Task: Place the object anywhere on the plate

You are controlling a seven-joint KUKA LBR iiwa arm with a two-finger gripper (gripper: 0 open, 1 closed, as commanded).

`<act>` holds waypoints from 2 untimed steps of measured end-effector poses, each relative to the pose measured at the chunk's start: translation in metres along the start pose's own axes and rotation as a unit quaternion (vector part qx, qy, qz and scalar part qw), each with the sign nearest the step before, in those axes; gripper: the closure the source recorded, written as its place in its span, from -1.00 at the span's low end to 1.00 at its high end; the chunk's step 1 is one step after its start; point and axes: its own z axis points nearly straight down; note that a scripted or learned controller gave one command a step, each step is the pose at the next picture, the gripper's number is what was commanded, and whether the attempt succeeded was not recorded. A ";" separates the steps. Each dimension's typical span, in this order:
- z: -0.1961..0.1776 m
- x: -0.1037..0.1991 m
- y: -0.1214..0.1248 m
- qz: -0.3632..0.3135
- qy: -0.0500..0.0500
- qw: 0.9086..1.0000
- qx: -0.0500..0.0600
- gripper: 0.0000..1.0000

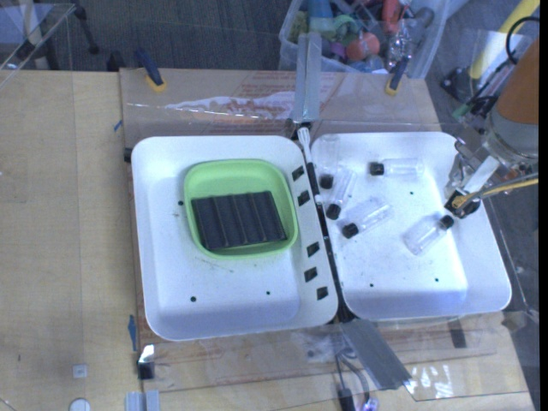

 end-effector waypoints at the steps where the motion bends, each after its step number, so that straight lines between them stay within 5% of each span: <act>1: 0.000 0.000 0.000 0.000 0.000 1.000 0.000 -1.00; 2: -0.171 0.041 0.025 -0.037 0.000 0.999 -0.002 -1.00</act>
